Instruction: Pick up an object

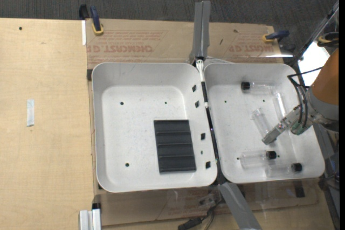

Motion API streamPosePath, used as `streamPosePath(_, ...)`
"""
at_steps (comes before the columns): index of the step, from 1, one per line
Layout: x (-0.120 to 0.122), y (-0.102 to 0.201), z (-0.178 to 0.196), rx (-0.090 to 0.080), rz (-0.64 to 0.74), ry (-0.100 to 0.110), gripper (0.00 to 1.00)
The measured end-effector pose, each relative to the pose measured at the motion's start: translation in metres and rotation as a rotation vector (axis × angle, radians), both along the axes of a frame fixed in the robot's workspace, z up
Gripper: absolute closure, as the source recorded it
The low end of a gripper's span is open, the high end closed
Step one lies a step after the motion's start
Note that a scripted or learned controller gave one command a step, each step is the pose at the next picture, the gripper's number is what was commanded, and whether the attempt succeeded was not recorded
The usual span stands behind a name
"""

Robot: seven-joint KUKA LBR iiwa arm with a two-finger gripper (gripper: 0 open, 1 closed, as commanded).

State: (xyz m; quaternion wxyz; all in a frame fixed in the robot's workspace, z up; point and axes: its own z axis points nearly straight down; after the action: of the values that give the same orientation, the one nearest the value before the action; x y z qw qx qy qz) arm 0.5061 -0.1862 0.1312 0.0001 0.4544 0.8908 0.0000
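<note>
The worktop (43,116) carries two white bins side by side, on cardboard (161,43) held by clamps at the back edge. The left bin (116,83) holds a black ribbed block (175,145), lying flat toward its front right. The right bin (226,110) holds several clear tubes with black caps: one tube (259,86) near the back, one (257,159) near the front, another (285,168) at the front right corner, and one (260,121) in the middle. The arm (326,89) reaches in from the right, orange band above the wrist. Its tool (271,136) hangs low over the right bin, just beside the middle tube; I cannot tell whether it touches it, nor whether the tool is released or clenched.
</note>
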Motion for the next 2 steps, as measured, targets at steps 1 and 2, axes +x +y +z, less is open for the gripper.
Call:
streamPosePath(1,0.0,0.0,0.0,0.0,0.0,0.0,0.0)
streamPosePath(2,0.0,0.0,0.0,0.0,0.0,0.0,0.0)
